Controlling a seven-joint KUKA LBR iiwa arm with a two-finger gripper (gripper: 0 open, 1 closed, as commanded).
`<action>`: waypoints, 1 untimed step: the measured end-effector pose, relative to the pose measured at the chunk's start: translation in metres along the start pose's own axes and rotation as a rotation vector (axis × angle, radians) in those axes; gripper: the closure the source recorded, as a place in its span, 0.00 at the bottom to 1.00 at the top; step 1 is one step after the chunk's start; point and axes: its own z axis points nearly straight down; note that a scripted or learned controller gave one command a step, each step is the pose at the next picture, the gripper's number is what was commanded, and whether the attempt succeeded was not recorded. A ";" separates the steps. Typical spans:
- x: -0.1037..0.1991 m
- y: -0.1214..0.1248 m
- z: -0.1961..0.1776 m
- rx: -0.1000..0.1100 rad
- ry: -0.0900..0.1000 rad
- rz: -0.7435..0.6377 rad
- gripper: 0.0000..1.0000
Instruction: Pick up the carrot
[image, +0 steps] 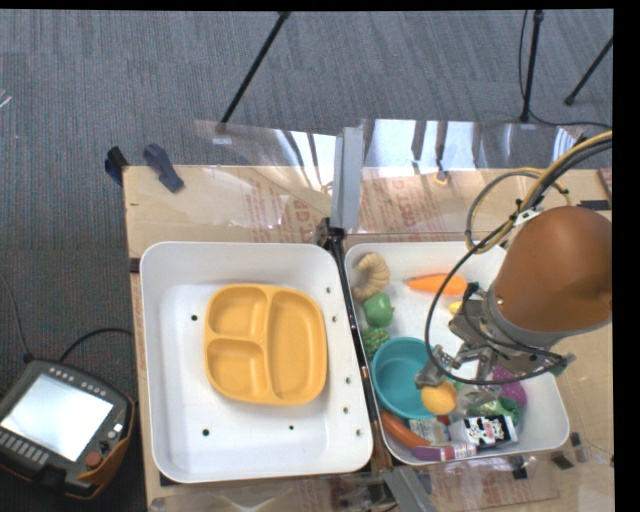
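The claw (452, 380) hangs low over the right bin (556, 432); its grip I cannot tell. The carrot (437, 284) lies apart.

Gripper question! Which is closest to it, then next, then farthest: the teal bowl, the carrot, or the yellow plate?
Measured from the gripper in the right bin:
1. Teal bowl, right beside it toward the divider.
2. Carrot, at the far side of the same bin.
3. Yellow plate, over in the left bin.

Arm (553, 270) is presenting a rounded orange band above grey metal gripper (462, 378) hardware; black cables are looping beside it.
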 end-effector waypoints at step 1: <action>-0.001 -0.002 -0.004 0.008 -0.004 0.001 0.00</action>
